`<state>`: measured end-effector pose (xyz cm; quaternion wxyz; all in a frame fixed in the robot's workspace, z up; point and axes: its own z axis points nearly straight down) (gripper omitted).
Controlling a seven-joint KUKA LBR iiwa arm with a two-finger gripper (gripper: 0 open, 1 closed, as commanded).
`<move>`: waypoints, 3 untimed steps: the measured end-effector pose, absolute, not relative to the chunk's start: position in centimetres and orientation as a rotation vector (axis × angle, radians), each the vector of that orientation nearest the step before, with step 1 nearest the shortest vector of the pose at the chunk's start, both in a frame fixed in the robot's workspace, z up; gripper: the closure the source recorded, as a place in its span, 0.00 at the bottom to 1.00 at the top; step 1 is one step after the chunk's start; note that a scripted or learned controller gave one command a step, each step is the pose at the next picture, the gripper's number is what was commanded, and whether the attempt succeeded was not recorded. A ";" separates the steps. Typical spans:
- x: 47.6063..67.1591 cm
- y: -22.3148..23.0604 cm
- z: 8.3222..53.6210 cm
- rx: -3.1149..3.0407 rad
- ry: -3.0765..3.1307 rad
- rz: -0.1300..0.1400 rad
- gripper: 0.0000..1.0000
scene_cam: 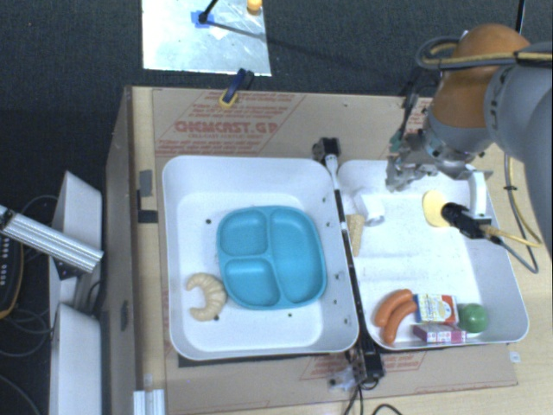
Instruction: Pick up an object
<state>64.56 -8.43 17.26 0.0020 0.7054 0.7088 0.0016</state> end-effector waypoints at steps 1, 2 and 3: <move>64.6 -8.4 18.4 2.210 2.224 0.008 1.00; 64.7 -8.4 19.4 2.208 2.224 0.012 1.00; 64.8 -8.4 20.5 2.206 2.225 0.016 1.00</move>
